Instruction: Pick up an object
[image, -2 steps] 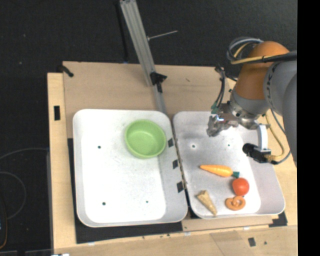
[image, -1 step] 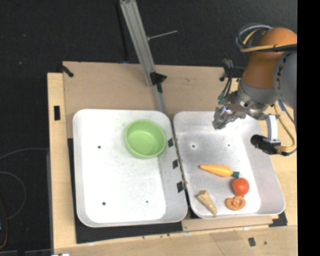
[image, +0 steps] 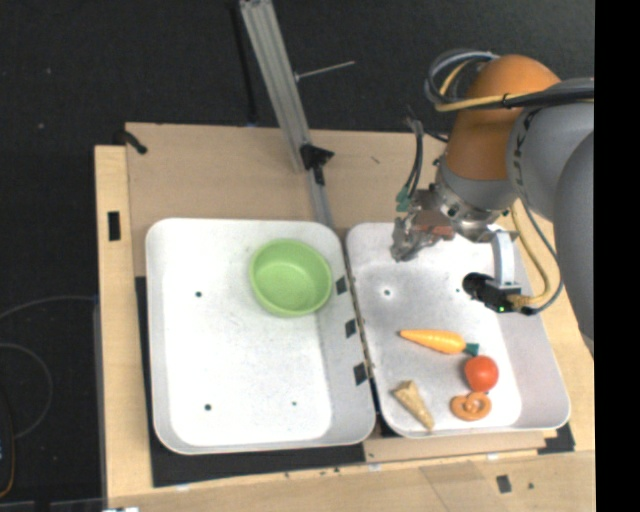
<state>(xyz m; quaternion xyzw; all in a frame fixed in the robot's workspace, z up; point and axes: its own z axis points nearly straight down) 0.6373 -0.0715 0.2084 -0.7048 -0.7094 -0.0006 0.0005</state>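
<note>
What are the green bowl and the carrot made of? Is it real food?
The green bowl looks like plastic: one even colour, smooth, slightly shiny rim. The carrot seems a plastic toy too, probably not real: its orange is flat and glossy, with a neat green tip. The picture is too blurry to be sure.

Two bins sit side by side on the bench (image: 200, 180). In the left bin (image: 200, 400), a bowl (image: 291, 278) rests toward the back right. In the right bin (image: 530, 400), the carrot (image: 435, 341) lies mid-bin, the tomato (image: 481, 373) just in front to its right, a round slice (image: 470, 406) before that, the wedge (image: 414, 404) left of it. The gripper (image: 408, 243) hangs over the right bin's back left corner.
</note>
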